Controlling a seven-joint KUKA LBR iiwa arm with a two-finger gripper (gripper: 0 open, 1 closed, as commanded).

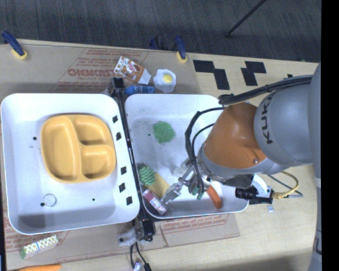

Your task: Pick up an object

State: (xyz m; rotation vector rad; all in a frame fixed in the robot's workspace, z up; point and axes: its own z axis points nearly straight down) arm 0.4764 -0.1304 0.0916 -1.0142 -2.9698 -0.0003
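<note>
Clutter (152,189) crowds end effector (178,189) in right bin (175,103).

A dark grey ribbed carpet (101,10) fills the band from ten to two o'clock. Below it lies a pale wooden bench (282,236), topped with printed cardboard (90,69). Black tape marks (231,72) sit at one o'clock.

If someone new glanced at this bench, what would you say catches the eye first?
Probably the bulky grey arm with its orange band, reaching in from the right over the right-hand white bin. Next, the yellow divided plastic tray lying in the left-hand white bin, then the small green lump beside the arm.
</note>
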